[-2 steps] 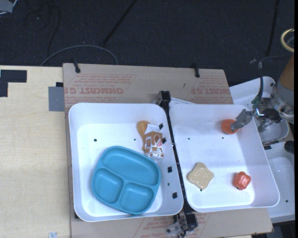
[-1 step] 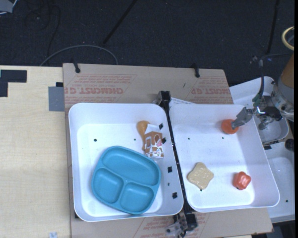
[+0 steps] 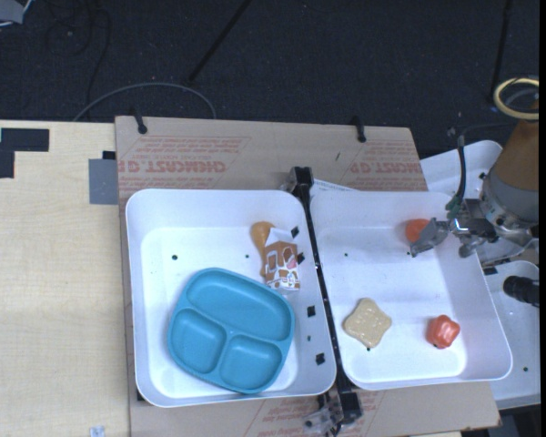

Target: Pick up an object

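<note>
The blue divided plate (image 3: 230, 329) lies in the left bin (image 3: 150, 244), near a small printed packet (image 3: 281, 267). The likelier targets sit in the right bin (image 3: 478, 330): a tan toast-shaped piece (image 3: 368, 322), a red pepper-like toy (image 3: 442, 331) and an orange item (image 3: 417, 229) near the top. The gripper (image 3: 434, 237) hovers right beside that orange item; its grasp I cannot tell. Descend squarely over it and straddle it before closing.

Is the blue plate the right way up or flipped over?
Right way up. The blue plate lies flat in the left bin, and its three hollow compartments face upward.
</note>
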You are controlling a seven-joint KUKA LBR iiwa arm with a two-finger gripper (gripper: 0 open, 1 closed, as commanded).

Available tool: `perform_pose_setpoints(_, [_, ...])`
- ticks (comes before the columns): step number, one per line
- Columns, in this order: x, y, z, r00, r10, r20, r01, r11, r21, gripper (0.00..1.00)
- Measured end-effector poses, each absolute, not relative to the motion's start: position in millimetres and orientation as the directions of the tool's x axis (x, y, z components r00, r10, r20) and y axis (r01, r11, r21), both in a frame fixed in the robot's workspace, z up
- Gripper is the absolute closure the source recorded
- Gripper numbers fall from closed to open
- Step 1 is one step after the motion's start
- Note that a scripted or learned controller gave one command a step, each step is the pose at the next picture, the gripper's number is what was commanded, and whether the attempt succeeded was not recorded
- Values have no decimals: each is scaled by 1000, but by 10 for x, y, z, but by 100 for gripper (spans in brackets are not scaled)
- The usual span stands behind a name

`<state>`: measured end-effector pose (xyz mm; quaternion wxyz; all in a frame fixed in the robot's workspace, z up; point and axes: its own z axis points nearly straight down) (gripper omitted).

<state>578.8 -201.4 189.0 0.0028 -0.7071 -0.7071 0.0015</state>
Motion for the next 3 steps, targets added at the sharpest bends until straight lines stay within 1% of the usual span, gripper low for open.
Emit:
perform_pose_setpoints(1, [5778,-2001,1467,0,1000,2,1000,0,-5,0])
perform_pose_setpoints(2, [5768,-1989,931,1,1000,2,1000,-1,-7,0])
perform_pose_setpoints(3, [5774,-1998,1060,3,1000,1,1000,-3,-4,100])
